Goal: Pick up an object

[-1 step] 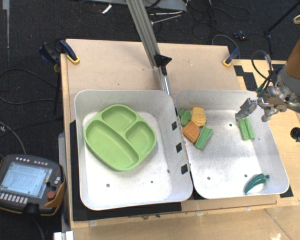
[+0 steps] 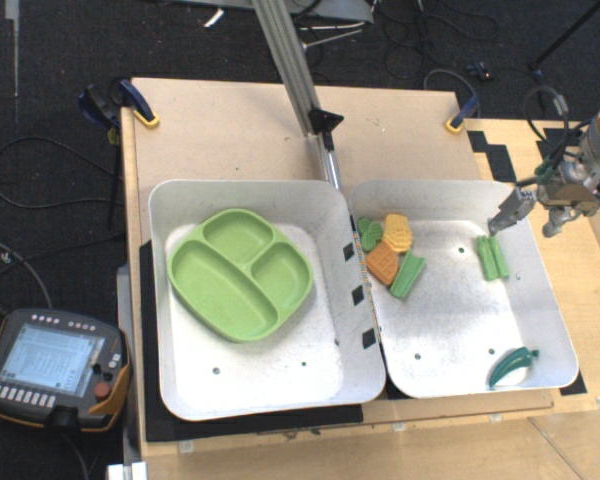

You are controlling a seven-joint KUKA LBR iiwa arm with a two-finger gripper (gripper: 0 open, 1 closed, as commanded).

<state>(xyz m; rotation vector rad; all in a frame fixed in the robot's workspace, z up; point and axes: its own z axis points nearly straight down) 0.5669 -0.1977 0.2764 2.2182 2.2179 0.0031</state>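
Observation:
My gripper [image 2: 531,220] hangs over the far right part of the right bin [image 2: 450,318], open, with nothing between its fingers. A small green stick [image 2: 493,258] lies on the bin floor just below and left of the left fingertip [image 2: 504,217]. At the bin's left side a yellow ridged piece [image 2: 397,233], an orange piece [image 2: 382,264], a green bar [image 2: 407,276] and a small green leaf-like piece [image 2: 367,234] sit bunched together. A teal and white object [image 2: 512,366] rests in the near right corner.
The left bin [image 2: 180,368] holds a light green divided plate [image 2: 242,273]. A slanted metal pole [image 2: 290,58] rises from the bins' shared far edge. Clamps [image 2: 140,106] [image 2: 462,118] grip the board's far corners. A teach pendant [image 2: 50,366] lies at the lower left.

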